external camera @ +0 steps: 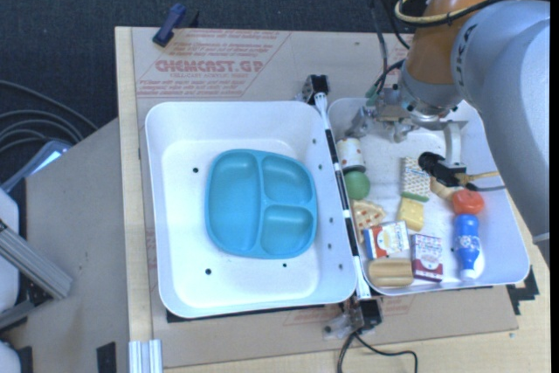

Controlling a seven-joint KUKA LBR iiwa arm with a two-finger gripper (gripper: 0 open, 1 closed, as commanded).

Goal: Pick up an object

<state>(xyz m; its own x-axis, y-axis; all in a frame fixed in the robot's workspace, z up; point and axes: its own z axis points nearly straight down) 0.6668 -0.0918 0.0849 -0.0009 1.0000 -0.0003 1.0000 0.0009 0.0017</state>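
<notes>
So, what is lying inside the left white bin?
The left white bin holds one thing: a blue divided tray with three compartments, flat on the bin's floor, nothing in them. Some small dark dots show on the floor around it. What lies beneath the tray is covered.

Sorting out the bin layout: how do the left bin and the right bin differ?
The left bin holds a single blue divided plate; the right bin holds many small items, among them a green ball and a blue bottle. The arm reaches over the right bin, not the left bin. The left bin looks larger. Both are shallow and white, side by side.
</notes>
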